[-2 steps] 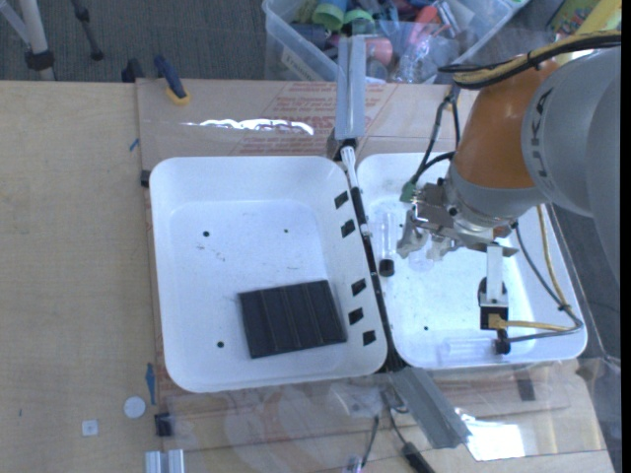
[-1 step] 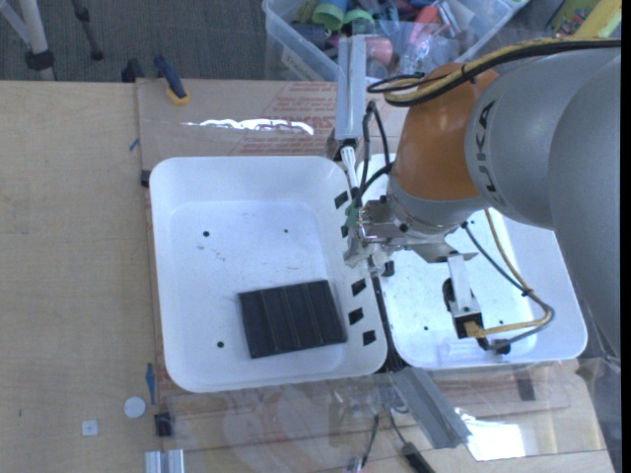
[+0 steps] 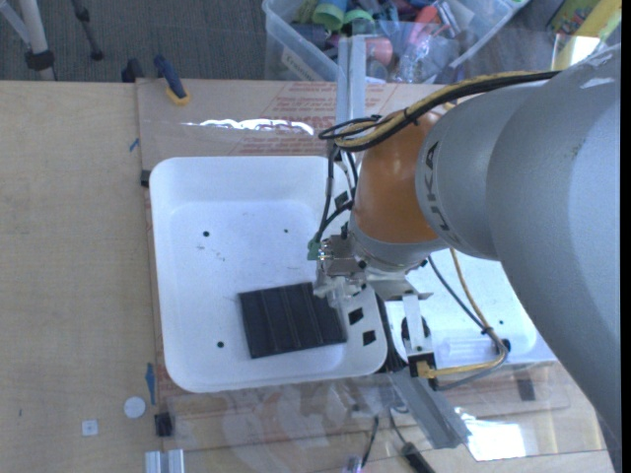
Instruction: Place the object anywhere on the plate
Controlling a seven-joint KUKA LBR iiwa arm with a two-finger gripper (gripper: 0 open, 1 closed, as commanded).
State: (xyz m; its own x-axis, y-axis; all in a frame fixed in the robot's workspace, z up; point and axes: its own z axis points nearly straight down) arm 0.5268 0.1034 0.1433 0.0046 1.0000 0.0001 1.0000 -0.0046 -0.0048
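Seen from above, the left white bin point(image 3: 197, 215) sits on the desk point(image 3: 69, 264) with its floor mostly bare, and a dark ribbed rectangular plate point(image 3: 289, 321) lies flat in the part of that bin nearest the camera, close to the bin's near wall and toward its right side. The arm point(image 3: 493, 156) reaches in from the right, its orange band point(image 3: 394, 190) hanging over the bin's right rim, and it covers most of the right white bin point(image 3: 493, 313), of which only a strip of floor and rim shows beneath the wrist. The end effector point(image 3: 340, 284) hangs just above the plate's right edge; its fingers are hidden under the wrist body and cable clutter, so how far they stand open cannot be told, nor whether anything is between them. The object to be placed cannot be made out anywhere near the plate or in the visible bin floor. A yellow cable point(image 3: 463, 368) loops below the wrist, over the right bin's near edge. Beyond the left bin's far wall, off the desk, stands a clear tub point(image 3: 296, 28) filled with mixed coloured toys point(image 3: 385, 8). A small white disc point(image 3: 134, 407) lies on the desk near the left bin's near left corner.
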